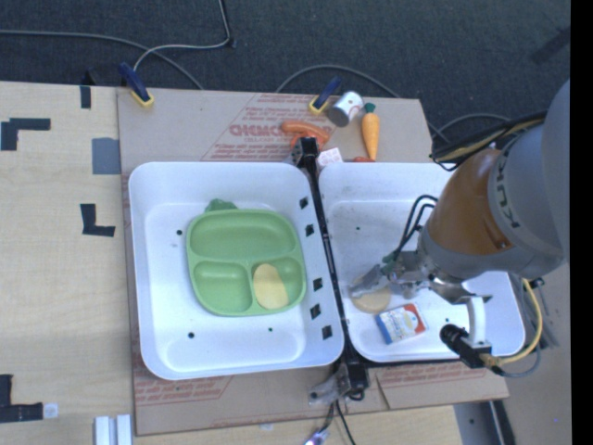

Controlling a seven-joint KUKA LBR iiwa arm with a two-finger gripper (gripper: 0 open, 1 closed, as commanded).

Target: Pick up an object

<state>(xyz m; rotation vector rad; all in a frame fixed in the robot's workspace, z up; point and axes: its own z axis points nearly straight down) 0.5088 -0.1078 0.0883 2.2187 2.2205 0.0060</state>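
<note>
From above, two white bins stand side by side: the left bin (153, 248) and the right bin (371, 188). In the left bin lies one green divided plate (243, 248), and one yellow piece (270, 286) rests in its lower right compartment. In the right bin the gripper (380, 281) is low over one tan round object (372, 300); whether its fingers are open or closed I cannot tell. Just beside this object lies one small white packet (401, 324) with red and blue print. Behind the bins, on the cardboard, lies one carrot (370, 133).
</note>
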